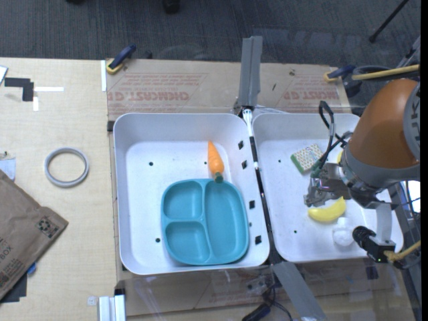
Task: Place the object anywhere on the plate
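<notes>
Tool [321, 194] over banana [328, 210] in right bin [287, 243], grip state we cannot tell; plate [204, 221] bare, placing undone.

Red print on the cardboard sheet [200, 85] behind the bins, upside down from this view, repeated on both sides of the divider; reads approx "CHEMCAST GP", not sure of the end. Brown box [23, 236] at left edge shows "BOX" plus a recycling-type mark
</notes>
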Controlling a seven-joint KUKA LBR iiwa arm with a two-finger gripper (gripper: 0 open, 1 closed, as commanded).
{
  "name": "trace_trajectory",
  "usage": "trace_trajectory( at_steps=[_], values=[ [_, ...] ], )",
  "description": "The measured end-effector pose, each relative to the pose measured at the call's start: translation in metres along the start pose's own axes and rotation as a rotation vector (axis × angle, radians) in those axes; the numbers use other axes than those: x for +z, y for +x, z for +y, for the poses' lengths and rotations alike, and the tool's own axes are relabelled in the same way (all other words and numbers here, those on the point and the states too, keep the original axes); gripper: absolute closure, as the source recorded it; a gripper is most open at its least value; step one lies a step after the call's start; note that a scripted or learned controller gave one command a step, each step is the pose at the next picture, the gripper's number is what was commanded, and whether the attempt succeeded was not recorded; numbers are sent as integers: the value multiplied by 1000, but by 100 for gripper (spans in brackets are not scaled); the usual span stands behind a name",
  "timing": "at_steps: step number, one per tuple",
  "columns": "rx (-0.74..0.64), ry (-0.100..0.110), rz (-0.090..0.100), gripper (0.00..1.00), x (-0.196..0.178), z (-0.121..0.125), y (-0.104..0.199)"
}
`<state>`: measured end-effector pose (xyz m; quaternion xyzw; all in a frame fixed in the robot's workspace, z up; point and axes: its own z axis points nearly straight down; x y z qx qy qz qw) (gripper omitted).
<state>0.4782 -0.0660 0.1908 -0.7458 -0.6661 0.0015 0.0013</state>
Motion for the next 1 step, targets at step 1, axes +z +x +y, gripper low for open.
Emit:
trace_trajectory(
  at_steps=[1],
  values=[
    [-125, -2, -1, 100, -22, 3, -40]
  ],
)
